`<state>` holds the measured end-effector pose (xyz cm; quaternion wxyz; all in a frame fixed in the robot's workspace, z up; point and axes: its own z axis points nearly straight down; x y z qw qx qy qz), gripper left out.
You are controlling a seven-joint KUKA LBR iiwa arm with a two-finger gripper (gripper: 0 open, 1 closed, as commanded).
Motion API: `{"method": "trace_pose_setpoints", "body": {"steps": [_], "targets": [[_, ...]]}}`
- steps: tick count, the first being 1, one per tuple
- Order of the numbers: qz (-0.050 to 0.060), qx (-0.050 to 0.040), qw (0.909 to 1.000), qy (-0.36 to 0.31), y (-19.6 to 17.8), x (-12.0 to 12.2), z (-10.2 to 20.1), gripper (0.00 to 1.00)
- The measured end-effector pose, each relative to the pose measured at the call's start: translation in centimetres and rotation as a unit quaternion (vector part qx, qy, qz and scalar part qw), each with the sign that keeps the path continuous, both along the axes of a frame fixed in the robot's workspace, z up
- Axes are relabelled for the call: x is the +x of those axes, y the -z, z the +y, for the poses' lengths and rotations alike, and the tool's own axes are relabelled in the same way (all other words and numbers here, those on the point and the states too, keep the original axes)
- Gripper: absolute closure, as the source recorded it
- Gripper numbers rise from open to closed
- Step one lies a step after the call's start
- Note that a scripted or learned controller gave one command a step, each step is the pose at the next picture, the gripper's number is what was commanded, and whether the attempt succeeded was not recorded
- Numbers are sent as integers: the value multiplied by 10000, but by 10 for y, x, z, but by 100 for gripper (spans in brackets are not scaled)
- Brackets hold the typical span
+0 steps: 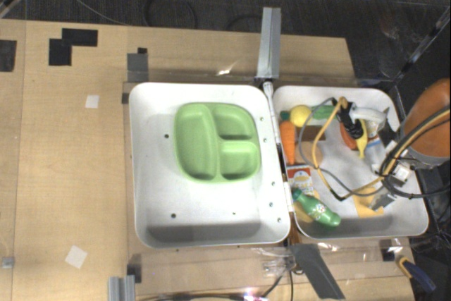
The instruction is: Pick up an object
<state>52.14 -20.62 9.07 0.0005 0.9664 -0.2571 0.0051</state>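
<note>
So far nothing is being lifted, as far as the view shows: the arm [430, 120] is reaching over the right bin [416, 222] from the right, and its gripper [356, 125] is hanging low among the clutter near the bin's back, by an orange-and-yellow piece. Whether it is gripping anything, I cannot tell. The candidates are lying in that bin: a carrot [288, 140], a lemon [301, 115], a green bottle [317, 209]. In the left bin [148, 222] a green divided tray [215, 141] is sitting untouched. The grasp and lift are remaining, I judge
</note>
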Motion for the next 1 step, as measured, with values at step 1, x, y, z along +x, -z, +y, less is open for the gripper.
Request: {"method": "trace_pose_setpoints", "body": {"steps": [1], "targets": [[-39, -4, 10000, 69, -1, -19, 0, 0]]}}
